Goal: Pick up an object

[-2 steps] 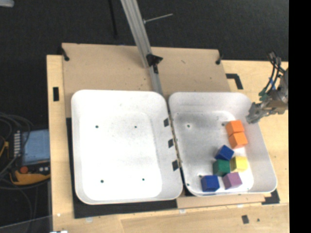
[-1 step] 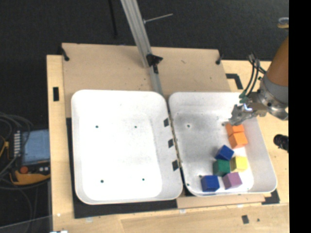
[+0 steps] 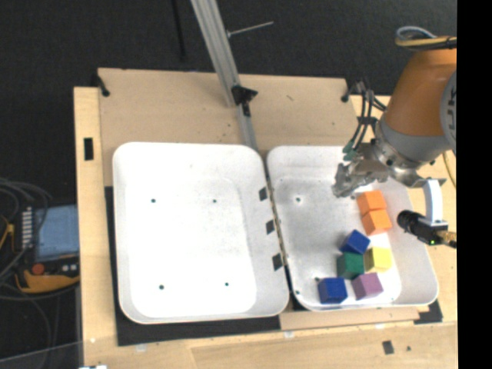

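Nearest my camera, low in the right bin (image 3: 307,167), sits a blue cube (image 3: 332,290), with a purple cube (image 3: 368,284) just beside it. Behind them I see a green cube (image 3: 350,264), a yellow cube (image 3: 379,259) and a second blue block (image 3: 356,242), all bunched close together. Further back are two orange cubes (image 3: 374,211), one touching the other, and these lie closest to the gripper (image 3: 347,179). It hangs over the bin's bare floor just to their left, and I cannot tell how it is set or whether it has hold of anything. As I judge it, nothing is picked yet: every block rests on the bin floor, so the whole grasp and lift are left. The left bin (image 3: 184,229) sits alongside on the table (image 3: 169,106), and the arm (image 3: 419,106) reaches in from the right.
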`<act>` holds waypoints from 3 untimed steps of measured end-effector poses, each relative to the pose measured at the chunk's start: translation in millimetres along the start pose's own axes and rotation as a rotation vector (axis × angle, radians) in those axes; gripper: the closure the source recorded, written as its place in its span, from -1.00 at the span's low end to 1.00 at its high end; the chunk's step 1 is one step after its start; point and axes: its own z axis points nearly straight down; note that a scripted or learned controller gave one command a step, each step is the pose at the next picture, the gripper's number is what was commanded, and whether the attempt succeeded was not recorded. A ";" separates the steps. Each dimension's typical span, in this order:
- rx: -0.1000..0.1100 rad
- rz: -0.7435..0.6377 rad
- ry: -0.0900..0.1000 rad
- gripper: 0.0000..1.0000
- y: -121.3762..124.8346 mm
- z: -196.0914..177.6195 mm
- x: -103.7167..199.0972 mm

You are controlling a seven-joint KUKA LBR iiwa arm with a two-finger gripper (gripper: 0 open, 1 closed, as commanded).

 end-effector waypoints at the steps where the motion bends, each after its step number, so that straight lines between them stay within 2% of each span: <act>1: -0.001 0.000 0.001 1.00 10.3 -3.3 51.8; 3: 0.004 0.001 0.000 1.00 2.0 18.2 160.6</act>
